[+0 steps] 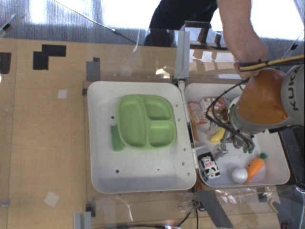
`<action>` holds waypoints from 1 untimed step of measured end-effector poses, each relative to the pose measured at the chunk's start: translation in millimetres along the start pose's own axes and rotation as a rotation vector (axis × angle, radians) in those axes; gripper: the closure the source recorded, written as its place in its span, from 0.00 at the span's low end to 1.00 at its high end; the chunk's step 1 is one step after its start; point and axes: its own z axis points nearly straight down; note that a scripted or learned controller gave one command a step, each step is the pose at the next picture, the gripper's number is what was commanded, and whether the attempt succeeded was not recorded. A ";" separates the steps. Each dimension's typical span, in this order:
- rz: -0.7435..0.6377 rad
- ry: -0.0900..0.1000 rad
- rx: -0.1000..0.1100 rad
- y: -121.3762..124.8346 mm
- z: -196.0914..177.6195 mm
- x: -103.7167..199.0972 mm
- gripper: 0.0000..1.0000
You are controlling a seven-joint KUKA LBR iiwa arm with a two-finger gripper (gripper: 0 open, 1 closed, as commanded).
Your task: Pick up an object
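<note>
Inspection found the grey arm (274,101) with its orange band reaching in from 3 o'clock and hanging over the right bin (286,175). Its hand (233,144) sat low over the middle of that bin, with dark cables looping off it toward 10 o'clock. The hand's own state could not be told: the wrist and cables covered it, and no object was seen in its grasp.

Objects in the right bin lay as follows. A yellow piece (217,136), possibly a toy banana, lay just at 9 o'clock of the hand, partly under the cables. A printed packet (198,113) in orange and brown lay at 10 o'clock, against the wall shared with the left bin. A small black-and-white carton (208,166) lay at 7 o'clock of the hand, near the bin's front edge. A white ball (239,175) lay at 5 o'clock, touching or just beside an orange carrot (256,168) with a green tip, tilted toward 1 o'clock.

The left bin (102,175) held a green divided tray (145,121) of three compartments, with a green strip (116,138) just beside its 8 o'clock edge.

A person's forearm and fist (248,51) showed at 12 o'clock of the arm, beyond the bins. Both bins stood on the wooden counter (43,128)
</note>
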 end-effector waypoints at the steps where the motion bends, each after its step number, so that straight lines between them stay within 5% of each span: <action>1: 0.054 0.024 0.004 -46.9 10.5 -38.3 0.00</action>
